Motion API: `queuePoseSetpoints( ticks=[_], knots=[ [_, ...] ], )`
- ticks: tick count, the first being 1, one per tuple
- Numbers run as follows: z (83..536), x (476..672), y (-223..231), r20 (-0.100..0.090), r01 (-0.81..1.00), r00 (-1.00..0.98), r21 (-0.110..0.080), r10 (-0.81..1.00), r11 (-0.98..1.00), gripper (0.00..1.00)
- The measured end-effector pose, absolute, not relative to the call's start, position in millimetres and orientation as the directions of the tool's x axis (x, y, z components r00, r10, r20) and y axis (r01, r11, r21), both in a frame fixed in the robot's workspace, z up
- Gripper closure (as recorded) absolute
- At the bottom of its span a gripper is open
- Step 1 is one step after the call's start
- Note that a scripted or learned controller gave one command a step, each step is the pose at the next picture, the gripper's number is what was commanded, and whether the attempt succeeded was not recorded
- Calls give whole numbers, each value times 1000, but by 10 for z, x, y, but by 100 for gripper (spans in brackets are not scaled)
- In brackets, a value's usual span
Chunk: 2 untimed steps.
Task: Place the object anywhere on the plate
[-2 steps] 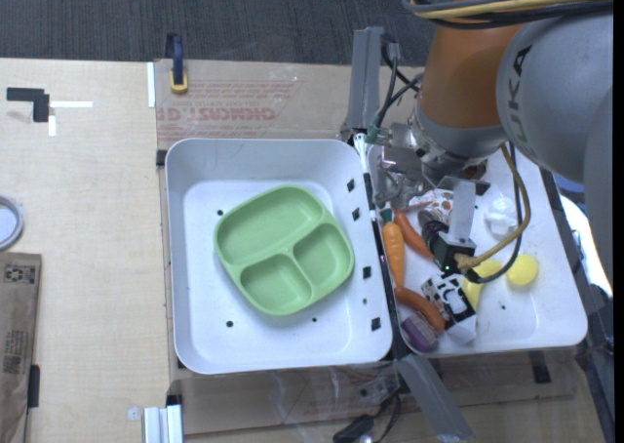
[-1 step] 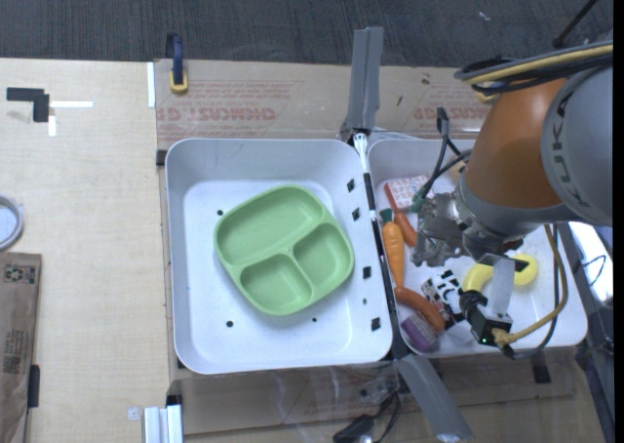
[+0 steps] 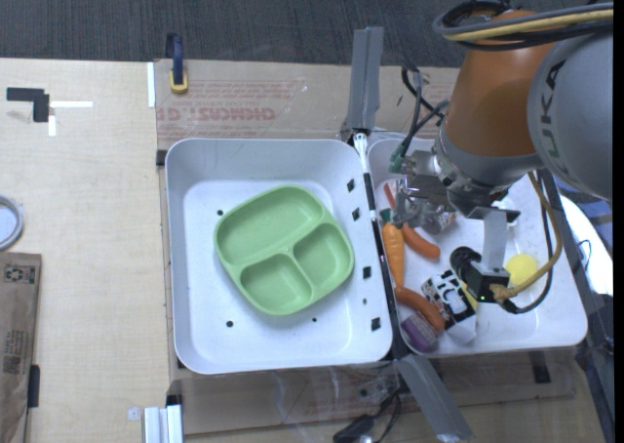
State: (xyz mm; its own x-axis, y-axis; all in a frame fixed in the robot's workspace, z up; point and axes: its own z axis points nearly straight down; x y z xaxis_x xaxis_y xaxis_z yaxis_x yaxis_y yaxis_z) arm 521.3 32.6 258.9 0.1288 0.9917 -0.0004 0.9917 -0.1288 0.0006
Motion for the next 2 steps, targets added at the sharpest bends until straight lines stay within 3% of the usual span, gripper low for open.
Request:
queuePoseSetpoints(
  ticks=[1, 2],
  knots=[
    [3398, 5217, 28, -3, 991, 131, -2, 991, -131, 100],
    [4210, 5933, -351, -3, 958, 287, -2, 958, -287, 100]
  ],
)
